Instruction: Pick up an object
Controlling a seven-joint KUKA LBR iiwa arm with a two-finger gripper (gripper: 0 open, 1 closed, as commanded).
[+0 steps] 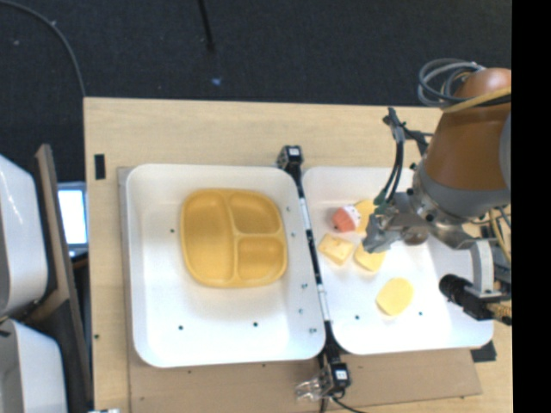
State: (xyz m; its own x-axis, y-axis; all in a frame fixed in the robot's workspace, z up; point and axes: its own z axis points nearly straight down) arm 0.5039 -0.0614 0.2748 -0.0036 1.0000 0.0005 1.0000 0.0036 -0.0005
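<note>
The jaws [376, 241] hang low over the right bin [430, 338], at the end of the grey arm [465, 157] that reaches in from the right; their tip sits right at the upper edge of a pale yellow block [369, 259], perhaps touching it, though whether they are apart or together I cannot tell, since the wrist body hides the fingers from above.

The pick turns on that block; it lies just below and a little to the left of the tip, so a short drop and a slight shift that way would seem to centre it; its long axis appears to run diagonally, but its outline is too soft to be sure.

Other pieces crowd close; a second yellow block [336, 249] lies just to the left, near the first, and could be nudged if the jaws spread wide; a small red and white piece [346, 219] sits above that one; a yellow scrap [365, 207] shows beside the wrist; a rounder yellow piece [395, 297] lies apart, lower in the bin, with free space round it and likely the easier target.

The left bin [155, 334] holds a yellow divided tray [233, 237], well apart across the bar [307, 248] between the bins; both bins rest on the counter [215, 132].
</note>
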